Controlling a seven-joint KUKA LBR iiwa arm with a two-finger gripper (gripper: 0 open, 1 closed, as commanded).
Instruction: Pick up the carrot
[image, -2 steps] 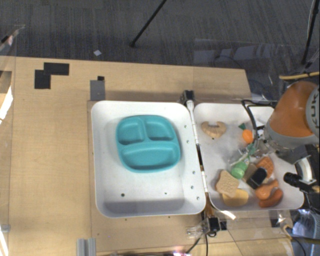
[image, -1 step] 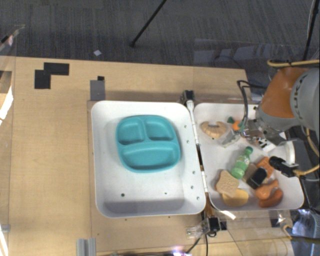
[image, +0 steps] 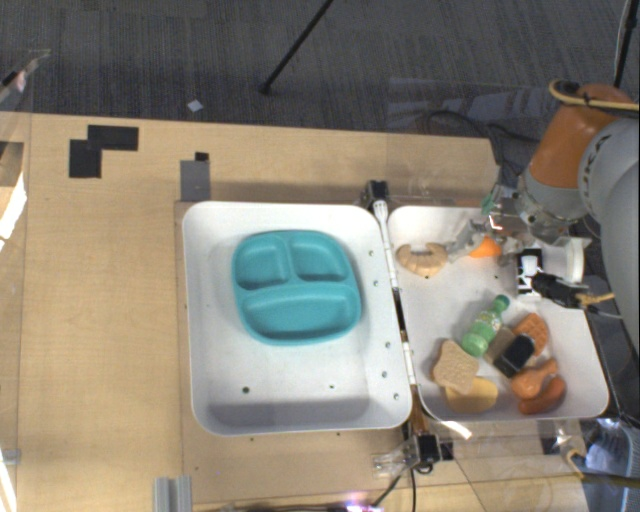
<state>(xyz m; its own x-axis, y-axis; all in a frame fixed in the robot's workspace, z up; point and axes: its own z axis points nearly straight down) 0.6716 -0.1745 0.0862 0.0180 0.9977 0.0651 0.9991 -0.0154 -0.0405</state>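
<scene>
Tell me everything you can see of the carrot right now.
The carrot shows as a small bright orange patch near the back of the right bin, right of the tan croissant-like piece. The tool sits right over it, hiding most of it. Whether it is gripped cannot be told; shape and pose unclear.

Grey arm reaching in from the right, orange band above the wrist at the upper right, wrist angled down and leftward, gripper (image: 487, 240) low at the right bin's far edge
</scene>
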